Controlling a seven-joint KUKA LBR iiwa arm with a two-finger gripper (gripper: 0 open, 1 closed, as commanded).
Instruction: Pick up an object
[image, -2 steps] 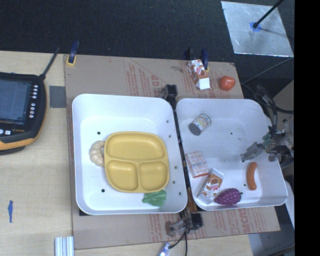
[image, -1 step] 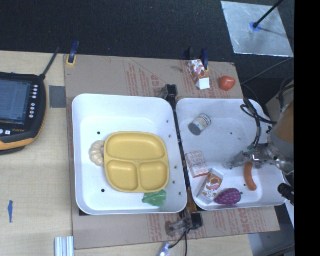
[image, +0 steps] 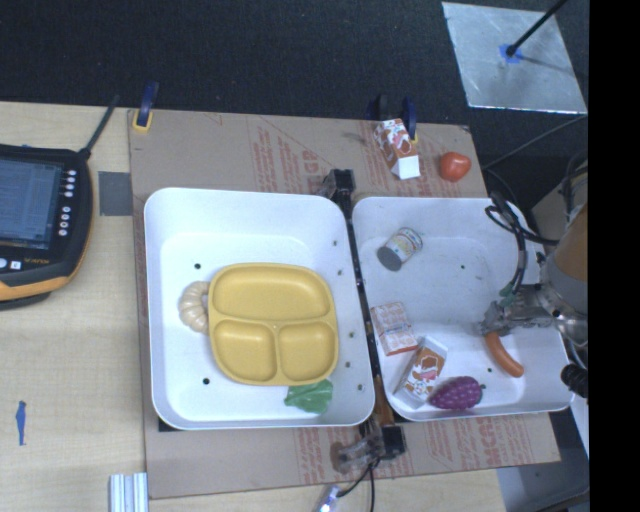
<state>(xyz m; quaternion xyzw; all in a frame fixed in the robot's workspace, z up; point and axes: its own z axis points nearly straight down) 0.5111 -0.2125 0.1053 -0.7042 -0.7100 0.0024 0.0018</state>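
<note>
The right bin (image: 450, 225) holds a small tin can (image: 399, 247) lying on its side, two small cartons (image: 393, 328) (image: 423, 368), a purple bunch of grapes (image: 457, 393) and an orange-red sausage (image: 503, 354). My gripper (image: 508, 317) hangs low at the bin's right side, just above the sausage's upper end. Nothing shows between its tips. The left bin (image: 250, 215) carries a yellow divided plate (image: 272, 322), a beige pastry (image: 194, 305) at its left and a green leafy piece (image: 309, 397) below it.
Outside the bins, a small carton (image: 396, 147) and a red tomato (image: 454, 166) lie on the cardboard at the back. A teach pendant (image: 40, 222) rests at the far left. Cables (image: 515, 235) trail over the right bin's far right corner.
</note>
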